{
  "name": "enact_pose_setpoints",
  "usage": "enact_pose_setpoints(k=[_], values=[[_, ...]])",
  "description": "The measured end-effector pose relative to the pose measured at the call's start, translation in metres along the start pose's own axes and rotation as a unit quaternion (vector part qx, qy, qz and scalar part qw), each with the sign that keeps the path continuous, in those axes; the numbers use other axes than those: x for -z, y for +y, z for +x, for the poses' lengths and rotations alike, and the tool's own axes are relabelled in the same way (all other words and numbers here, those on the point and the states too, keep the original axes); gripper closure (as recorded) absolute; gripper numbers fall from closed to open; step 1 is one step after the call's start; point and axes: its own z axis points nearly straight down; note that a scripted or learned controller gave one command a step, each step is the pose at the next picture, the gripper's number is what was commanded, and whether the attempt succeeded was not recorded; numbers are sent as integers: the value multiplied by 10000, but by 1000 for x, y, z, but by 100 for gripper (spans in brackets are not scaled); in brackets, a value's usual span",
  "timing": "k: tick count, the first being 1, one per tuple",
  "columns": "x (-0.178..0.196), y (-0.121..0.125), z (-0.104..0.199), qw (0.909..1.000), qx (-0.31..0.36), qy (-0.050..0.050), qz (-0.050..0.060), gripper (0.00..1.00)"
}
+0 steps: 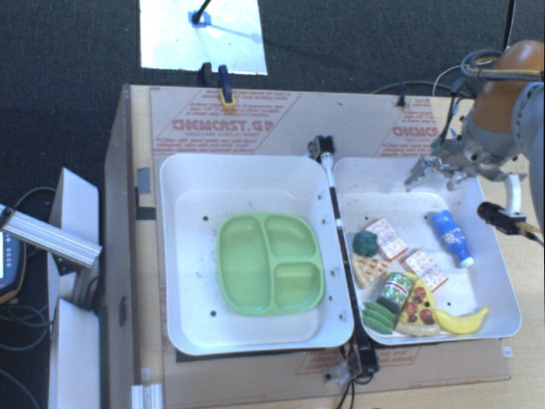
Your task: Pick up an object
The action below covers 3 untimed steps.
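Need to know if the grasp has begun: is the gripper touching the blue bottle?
Apart. The camera view shows the gripper up over the right bin's far edge, with bare white bin floor between it and the blue bottle.

bench (255, 118): flat brown board with red printed lettering, sitting on dark carpet. Two shallow white plastic bins directly on it, side by side and touching along the middle: left bin (183, 228), right bin (502, 301). Small yellow-and-black clamp (225, 88) grips the bench's far edge. Black clip (364, 360) at the near edge, where the bins meet
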Motion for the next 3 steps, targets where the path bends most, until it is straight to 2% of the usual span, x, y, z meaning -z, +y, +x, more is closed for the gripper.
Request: enact_pose_setpoints(k=[1,2,3], values=[[-20,-40,-9,10000,0,4,18,0],[-33,-65,-8,10000,-2,8,19,0],[-21,-63,-9,10000,1,3,1,100]])
